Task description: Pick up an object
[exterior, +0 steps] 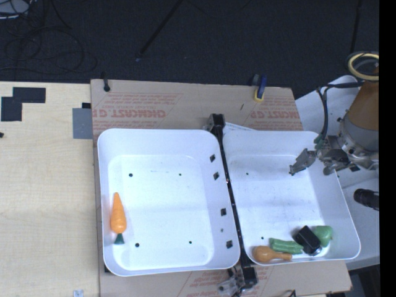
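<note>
Below the gripper, 1 black block lies among green and orange toys; its 2 fingers are spread apart, gripping nothing.

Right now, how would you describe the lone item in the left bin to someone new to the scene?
Find the left bin of the two white ones. By its left wall lies a toy carrot, orange with a small green top pointing toward the near rim. Nothing else shares its bin.

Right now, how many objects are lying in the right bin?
4, clustered at its near edge: orange-tan gourd-shaped toy, green pod-shaped toy, black block, light green piece. The block may hide more.
</note>
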Available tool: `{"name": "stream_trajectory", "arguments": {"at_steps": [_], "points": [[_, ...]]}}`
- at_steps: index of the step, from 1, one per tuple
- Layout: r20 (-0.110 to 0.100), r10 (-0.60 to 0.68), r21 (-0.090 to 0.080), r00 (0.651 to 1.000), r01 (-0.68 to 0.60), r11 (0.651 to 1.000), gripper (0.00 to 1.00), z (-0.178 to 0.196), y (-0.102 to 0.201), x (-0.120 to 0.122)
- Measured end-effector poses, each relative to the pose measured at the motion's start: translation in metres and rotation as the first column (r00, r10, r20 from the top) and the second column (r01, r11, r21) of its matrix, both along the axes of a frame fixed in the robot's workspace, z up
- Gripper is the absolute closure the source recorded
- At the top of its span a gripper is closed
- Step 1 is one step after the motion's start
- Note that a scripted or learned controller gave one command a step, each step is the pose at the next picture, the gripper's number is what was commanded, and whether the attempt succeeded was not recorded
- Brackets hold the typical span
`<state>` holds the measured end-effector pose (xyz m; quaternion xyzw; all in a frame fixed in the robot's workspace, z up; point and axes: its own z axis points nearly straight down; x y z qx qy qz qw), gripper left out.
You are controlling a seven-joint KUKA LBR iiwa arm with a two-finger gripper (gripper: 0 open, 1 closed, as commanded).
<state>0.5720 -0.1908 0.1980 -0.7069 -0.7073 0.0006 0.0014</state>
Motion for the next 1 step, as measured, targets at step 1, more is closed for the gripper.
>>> {"name": "stream_trajectory", "arguments": {"at_steps": [1], "points": [[0.001, 0.004, 0.000, 1.000, -0.004, 1.000, 0.00, -0.1165, 0.0418, 0.0434]]}}
